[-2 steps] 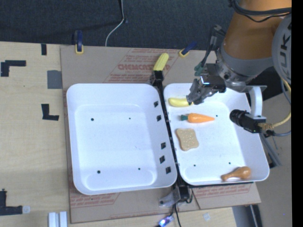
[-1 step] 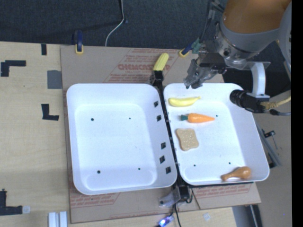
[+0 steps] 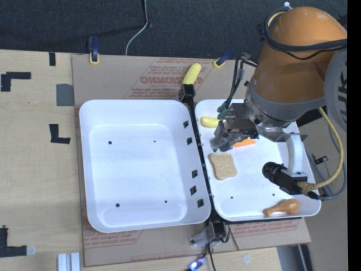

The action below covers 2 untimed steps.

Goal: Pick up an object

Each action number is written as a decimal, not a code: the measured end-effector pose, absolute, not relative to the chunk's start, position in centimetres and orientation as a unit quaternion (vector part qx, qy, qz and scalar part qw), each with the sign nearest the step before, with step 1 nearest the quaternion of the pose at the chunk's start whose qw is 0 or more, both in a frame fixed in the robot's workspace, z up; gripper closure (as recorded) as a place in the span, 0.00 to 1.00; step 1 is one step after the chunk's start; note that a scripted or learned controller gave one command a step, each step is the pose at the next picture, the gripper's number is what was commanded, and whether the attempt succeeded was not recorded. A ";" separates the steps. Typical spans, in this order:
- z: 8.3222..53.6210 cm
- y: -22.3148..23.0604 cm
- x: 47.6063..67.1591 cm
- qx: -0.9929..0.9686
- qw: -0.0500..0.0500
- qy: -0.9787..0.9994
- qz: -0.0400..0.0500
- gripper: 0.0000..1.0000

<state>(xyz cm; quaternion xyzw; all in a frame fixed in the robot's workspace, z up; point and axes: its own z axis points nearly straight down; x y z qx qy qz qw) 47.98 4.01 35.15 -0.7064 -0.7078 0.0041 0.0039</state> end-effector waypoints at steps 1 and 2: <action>28.1 -2.3 48.2 -0.709 0.002 -0.705 0.004 1.00; 29.5 -1.9 48.3 -0.706 0.001 -0.708 0.001 1.00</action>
